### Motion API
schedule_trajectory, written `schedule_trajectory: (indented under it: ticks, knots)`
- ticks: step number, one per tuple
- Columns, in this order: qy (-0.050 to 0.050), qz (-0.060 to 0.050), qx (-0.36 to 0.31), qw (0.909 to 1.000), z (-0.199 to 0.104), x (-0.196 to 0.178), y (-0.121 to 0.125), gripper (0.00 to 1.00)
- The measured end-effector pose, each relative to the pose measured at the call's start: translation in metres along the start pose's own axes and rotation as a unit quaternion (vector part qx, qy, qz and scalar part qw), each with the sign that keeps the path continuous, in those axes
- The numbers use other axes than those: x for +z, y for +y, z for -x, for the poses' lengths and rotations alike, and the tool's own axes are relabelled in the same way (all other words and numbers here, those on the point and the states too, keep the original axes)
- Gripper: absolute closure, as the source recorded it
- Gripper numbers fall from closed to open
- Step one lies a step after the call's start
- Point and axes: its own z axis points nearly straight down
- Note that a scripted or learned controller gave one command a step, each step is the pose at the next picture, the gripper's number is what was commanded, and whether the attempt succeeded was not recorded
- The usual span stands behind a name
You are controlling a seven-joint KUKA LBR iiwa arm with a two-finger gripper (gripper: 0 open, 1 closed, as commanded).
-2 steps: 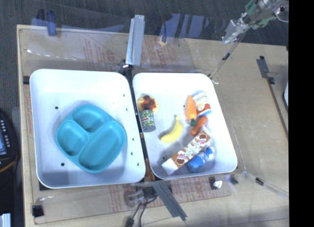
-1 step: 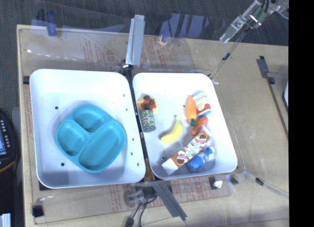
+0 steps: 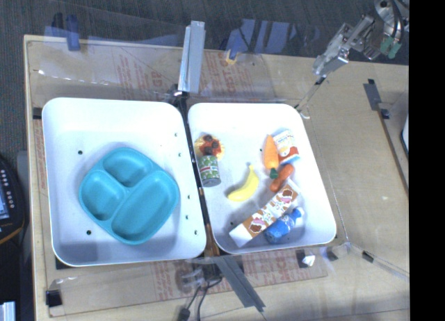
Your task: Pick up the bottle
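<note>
Your divided plate (image 3: 129,193) lies in the left bin (image 3: 62,118). In the right bin (image 3: 306,139), the bottle (image 3: 208,169) stands at its left edge, the banana (image 3: 244,185) mid-bin, and the carton (image 3: 266,214) toward the lower right. The gripper (image 3: 332,55) sits at upper right, beyond the bins.

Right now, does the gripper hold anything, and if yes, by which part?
Nothing is held. The gripper hangs above the bench beyond the right bin, apart from the bottle, which stands in that bin near its left wall.
</note>
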Motion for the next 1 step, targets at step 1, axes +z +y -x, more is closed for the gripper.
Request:
schedule_trajectory:
  ticks: [1]
  knots:
    - [0.000, 0.000, -0.157, 0.9876, -0.0172, 0.0000, -0.0092, 1.00]
